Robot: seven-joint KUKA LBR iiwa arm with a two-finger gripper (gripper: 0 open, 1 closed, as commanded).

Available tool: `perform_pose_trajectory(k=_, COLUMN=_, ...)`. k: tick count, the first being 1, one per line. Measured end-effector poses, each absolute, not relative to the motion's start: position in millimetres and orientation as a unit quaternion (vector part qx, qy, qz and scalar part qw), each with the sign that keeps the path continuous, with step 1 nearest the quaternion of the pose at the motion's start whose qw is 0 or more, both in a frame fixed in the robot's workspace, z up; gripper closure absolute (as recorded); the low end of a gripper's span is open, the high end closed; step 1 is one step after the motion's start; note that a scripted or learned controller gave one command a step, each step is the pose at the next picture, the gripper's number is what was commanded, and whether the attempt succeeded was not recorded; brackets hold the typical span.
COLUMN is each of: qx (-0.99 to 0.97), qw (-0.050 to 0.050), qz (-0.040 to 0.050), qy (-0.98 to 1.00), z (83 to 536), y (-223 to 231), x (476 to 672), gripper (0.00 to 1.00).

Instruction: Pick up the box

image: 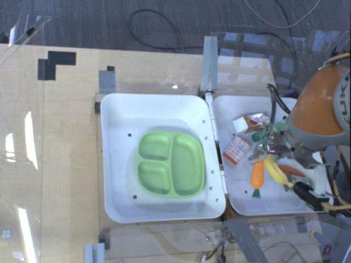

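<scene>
Left bin (115, 147) holds a green tray (170, 164). In the right bin (230, 199), the box (237, 149) lies flat near the left wall: likely light, stiff cardboard; grasp across its narrow sides. Gripper (267, 147) hovers beside it; its opening cannot be determined.

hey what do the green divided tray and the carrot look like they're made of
Green tray: probably molded plastic, smooth with a soft matte sheen, one even pale green, rounded compartment walls. Carrot: likely a plastic toy, uniform bright orange with a plain green tip; too small to be sure.
</scene>
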State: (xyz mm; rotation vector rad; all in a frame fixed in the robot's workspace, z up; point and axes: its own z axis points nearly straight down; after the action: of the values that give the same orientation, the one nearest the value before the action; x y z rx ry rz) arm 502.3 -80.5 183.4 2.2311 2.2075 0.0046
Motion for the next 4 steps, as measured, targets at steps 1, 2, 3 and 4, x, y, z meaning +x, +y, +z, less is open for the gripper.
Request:
perform_pose_trajectory(k=1, qx=0.749, qw=0.001, qz=0.0008, qy=0.662, z=181.0, y=-123.8, x=543.4, gripper=1.0)
perform_pose_trajectory(k=2, qx=0.771, qw=0.0, qz=0.0008, qy=0.637, z=174.0, y=-119.8, x=546.5, gripper=1.0)
perform_pose_trajectory(k=3, qx=0.794, qw=0.0, qz=0.0006, qy=0.608, z=178.8, y=-125.7, x=531.0, gripper=1.0)
perform_pose_trajectory(k=4, qx=0.79, qw=0.001, qz=0.0012, qy=0.612, z=187.3, y=-124.4, x=533.8, gripper=1.0)
